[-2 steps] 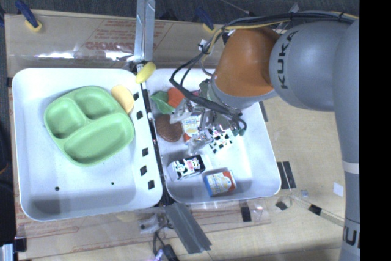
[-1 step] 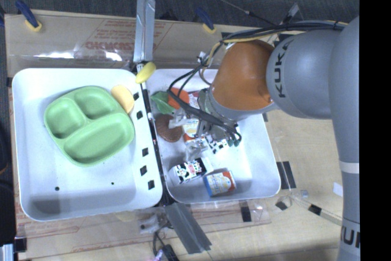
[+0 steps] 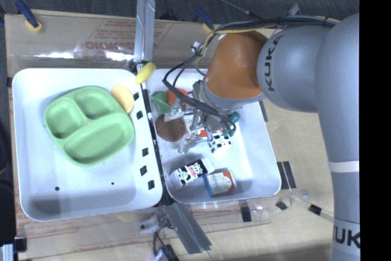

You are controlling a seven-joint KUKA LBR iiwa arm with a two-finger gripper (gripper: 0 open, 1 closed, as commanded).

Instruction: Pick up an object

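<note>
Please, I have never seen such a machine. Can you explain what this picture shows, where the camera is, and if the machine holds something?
One camera looks down at a slant on a bench with two white bins. The grey and orange shape is a robot arm reaching in from the right. Its end effector hangs low over the right bin, among small items: a brown round object, a cow-patterned carton and a small can. I cannot tell if it holds anything. The left bin has a green divided plate and a yellow piece.

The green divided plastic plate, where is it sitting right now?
The green divided plastic plate lies in the left white bin, toward its upper middle, with a small yellow rounded object touching its upper right edge beside the divider between the bins.
</note>
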